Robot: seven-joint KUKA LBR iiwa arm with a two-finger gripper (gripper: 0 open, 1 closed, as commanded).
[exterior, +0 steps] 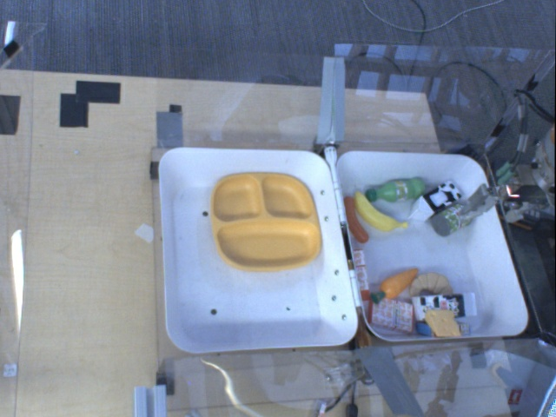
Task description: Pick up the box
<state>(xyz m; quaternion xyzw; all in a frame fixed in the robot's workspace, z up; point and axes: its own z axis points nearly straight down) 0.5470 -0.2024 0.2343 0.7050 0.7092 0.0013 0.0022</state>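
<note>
Two shallow white bins sit side by side on the table [87, 233]: the left bin [187, 320] bears a yellow divided plate [265, 220], and the right bin [495, 276] carries a scatter of toy food and small packages. The box [393, 315], a small flat carton with red and white print, lies near the front left corner of the right bin, just beside an orange carrot [398, 282] and a tan round cracker-like piece [430, 283], with a dark printed packet [443, 305] and a yellow wedge [443, 323] close on its right. Farther back lie a banana [378, 213], a green bottle [395, 189], a red sausage [356, 220] along the dividing wall, and a black-and-white toy [445, 195]. The pincer [453, 217] hangs over the back right part of that bin, well apart from the box; nothing is seen between its tips, and how wide it stands I cannot tell. The box looks light, stiff-sided and thin, probably cardboard that would dent under a hard squeeze, with a smooth printed face that may slip. Lying flat and crowded by neighbours and the bin wall, it likely wants a gentle hold across its narrower pair of edges, coming straight down.
</note>
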